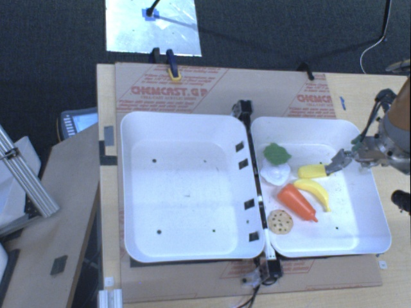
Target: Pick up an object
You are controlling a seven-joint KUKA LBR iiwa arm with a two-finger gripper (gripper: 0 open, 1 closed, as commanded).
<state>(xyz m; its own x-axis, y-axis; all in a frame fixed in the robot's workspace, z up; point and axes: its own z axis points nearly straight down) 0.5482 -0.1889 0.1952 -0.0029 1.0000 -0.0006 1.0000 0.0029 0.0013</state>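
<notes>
Yellow block (pixel 312 171) lay mid-right of the frame, the tool (pixel 336 162) touching it, seemingly approaching; whether apart or together could not be told. Next: clamp it squarely.

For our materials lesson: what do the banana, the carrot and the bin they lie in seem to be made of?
Banana: probably moulded plastic, smooth and evenly yellow.
Carrot: likely plastic as well, with uniform orange colour and a slight sheen.
Bin: seemingly thin formed white plastic, with rounded corners and a matte-to-satin finish.
</notes>
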